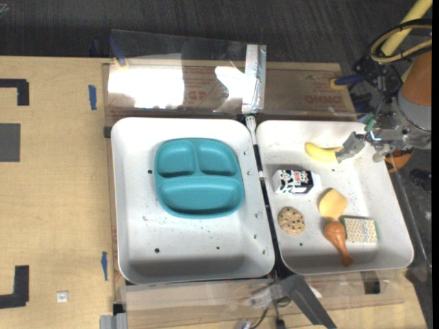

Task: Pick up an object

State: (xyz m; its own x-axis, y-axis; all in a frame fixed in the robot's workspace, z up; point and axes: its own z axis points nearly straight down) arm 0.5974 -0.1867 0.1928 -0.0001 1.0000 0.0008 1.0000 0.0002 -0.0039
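drumstick (337, 238) at bin's (401, 214) 6 o'clock | gripper (363, 144) spread, nothing held, at 1 o'clock beside banana (319, 152) | banana is best straddled across its width, then closed upon

My arm (418, 94) is cut off by the right edge of the view; only the wrist end shows. My gripper (363, 146) is small and blurred, and I cannot tell how it is set. The right tip of the banana (319, 152) is hidden behind my near finger (350, 146). The print on the small carton (294, 180) and on the patterned box (360, 230) is too small to read. Yellow cables (405, 33) run out past the top right corner.
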